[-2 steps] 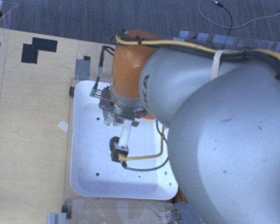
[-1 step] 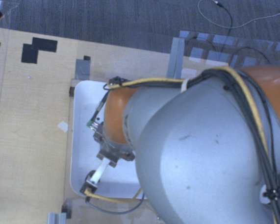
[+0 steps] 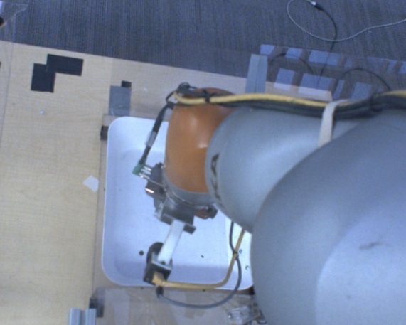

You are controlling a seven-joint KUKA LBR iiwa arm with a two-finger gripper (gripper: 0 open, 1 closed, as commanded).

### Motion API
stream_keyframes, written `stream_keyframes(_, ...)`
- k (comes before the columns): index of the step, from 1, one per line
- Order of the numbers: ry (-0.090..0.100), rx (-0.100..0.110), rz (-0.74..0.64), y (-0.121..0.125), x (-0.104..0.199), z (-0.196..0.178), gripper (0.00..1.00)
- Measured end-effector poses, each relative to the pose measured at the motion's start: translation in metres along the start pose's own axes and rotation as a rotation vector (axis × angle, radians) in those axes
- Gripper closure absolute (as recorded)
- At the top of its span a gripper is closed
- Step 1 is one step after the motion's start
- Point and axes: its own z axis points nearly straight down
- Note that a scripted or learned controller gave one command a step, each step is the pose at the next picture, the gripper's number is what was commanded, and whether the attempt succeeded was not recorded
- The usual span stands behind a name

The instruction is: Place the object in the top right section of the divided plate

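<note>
My grey arm with its orange band reaches in from the right and hangs over the white left bin. The gripper points straight down under the wrist, over the bin's middle, and the wrist hides what lies beneath it. The bare part of the bin floor on the left carries a few tiny dark specks. The arm's bulk covers the bin's right part and everything further right.
The wooden bench spreads out left of the bin, with black tape marks at its far left. Grey brackets stand at the bin's corners. Dark carpet with a thin cable lies beyond the bench.
</note>
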Motion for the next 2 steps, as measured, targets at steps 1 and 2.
stream_keyframes(1, 0.0, 0.0, 0.001, 0.0002, -0.0003, 0.0001, 0.0)
stream_keyframes(2, 0.0, 0.0, 0.001, 0.0002, -0.0003, 0.0001, 0.0)
